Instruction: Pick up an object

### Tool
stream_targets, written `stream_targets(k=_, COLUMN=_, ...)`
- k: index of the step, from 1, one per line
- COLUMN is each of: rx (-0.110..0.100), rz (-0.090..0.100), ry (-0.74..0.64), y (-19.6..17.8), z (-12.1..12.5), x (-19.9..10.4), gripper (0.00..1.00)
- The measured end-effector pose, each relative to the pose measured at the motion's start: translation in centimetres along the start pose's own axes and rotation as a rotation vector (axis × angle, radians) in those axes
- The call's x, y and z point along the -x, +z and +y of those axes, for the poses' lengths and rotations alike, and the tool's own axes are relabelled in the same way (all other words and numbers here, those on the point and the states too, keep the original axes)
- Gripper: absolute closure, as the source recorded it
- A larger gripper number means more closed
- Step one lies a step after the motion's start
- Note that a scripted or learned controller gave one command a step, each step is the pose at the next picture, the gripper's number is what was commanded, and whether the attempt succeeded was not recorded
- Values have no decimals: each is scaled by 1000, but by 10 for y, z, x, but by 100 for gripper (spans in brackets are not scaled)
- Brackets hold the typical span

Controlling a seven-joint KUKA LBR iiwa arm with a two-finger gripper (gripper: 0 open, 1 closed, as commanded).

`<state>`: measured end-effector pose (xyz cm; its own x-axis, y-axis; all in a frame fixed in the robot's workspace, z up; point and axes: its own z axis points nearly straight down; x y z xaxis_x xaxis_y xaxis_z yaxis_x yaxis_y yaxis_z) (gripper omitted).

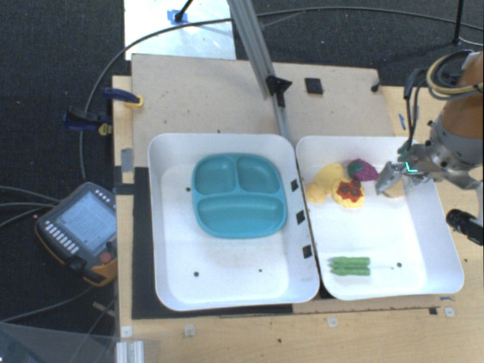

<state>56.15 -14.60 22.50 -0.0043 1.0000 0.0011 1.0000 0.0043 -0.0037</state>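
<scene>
Two shallow white bins sit side by side on the bench: a left bin [162, 225] and a right bin [423, 233]. The left one holds one teal plate [239, 195] with three compartments. The right one holds four small items: one yellow piece [327, 180], one purple piece [363, 169], one red and yellow piece [349, 193] and one green bundle [349, 265], and there is also one arm with one gripper [393, 178], one handheld control unit [79, 229] left of the bench, and two clamps [106, 108] at the bench's upper left edge.
</scene>
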Motion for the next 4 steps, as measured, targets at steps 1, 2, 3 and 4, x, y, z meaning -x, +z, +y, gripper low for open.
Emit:
stream_targets(k=1, rx=5, rz=-1, ry=-1, y=-2, z=1, x=0, gripper=0)
stream_targets(k=2, rx=2, rz=-1, ry=3, y=58, z=7, x=5, gripper=0)
stream_targets(k=3, rx=2, rz=-1, ry=3, y=116, z=0, x=0, gripper=0)
stream_targets(k=4, rx=8, rz=-2, ry=4, y=138, z=2, x=1, gripper=0)
